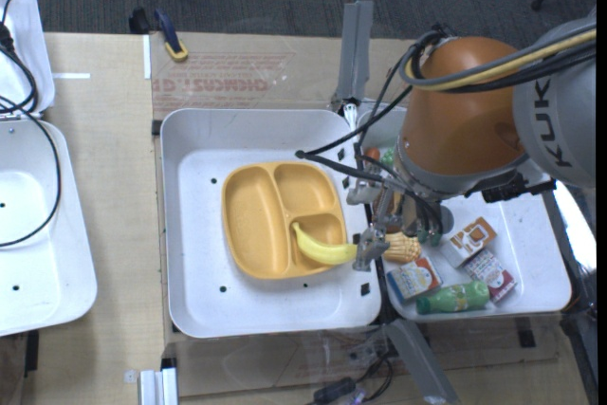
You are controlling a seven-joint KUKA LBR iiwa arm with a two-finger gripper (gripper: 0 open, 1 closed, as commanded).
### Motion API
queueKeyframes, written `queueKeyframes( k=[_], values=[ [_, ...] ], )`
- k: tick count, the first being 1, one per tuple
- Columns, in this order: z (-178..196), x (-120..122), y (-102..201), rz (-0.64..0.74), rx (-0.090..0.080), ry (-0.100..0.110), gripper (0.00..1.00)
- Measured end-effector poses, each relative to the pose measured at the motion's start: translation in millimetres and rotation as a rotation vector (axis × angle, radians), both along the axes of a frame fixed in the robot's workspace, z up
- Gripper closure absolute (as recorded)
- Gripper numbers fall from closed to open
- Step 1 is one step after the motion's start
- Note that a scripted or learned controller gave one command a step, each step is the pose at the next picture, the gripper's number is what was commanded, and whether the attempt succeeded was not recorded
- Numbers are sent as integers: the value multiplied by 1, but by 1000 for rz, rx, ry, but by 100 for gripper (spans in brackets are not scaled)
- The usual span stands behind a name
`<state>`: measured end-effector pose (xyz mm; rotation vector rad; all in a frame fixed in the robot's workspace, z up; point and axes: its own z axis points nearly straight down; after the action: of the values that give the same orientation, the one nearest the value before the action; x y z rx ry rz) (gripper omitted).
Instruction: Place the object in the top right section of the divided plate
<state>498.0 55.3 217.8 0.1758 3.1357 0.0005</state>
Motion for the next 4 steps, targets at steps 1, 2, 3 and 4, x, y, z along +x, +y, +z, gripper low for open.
queueKeyframes(
  k=[1, 2, 3, 4],
  values=[
    [0, 0, 0, 0, 0, 0, 0],
    [-26, 74, -47, -118, -1, -1, 0],
    [-17, 75, -48, -121, 1, -5, 100],
    [-8, 77, -48, -124, 1, -8, 100]
  ],
)
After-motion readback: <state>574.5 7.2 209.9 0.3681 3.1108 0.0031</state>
